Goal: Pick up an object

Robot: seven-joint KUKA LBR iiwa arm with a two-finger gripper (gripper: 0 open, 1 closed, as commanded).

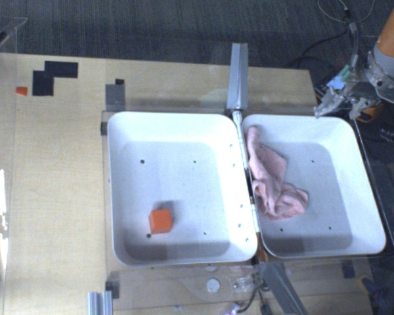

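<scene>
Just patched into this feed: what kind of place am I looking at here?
Most likely a robotics lab pick-test bench: two shallow white bins side by side on a wooden bench, holding just an orange block and a pink cloth, with the arm's pincer at upper right amid loose cables.

From my remote seat I see a pale wooden desk with a light plywood-like top, carrying two shallow white plastic bins side by side. A grey metal bar runs up from the seam between them. Black rectangular markers and a small orange square sit on the desk's far left. Beyond the desk lies dark grey carpeted floor, with thin cables looping at upper right. Soft glare streaks the left edge.
</scene>
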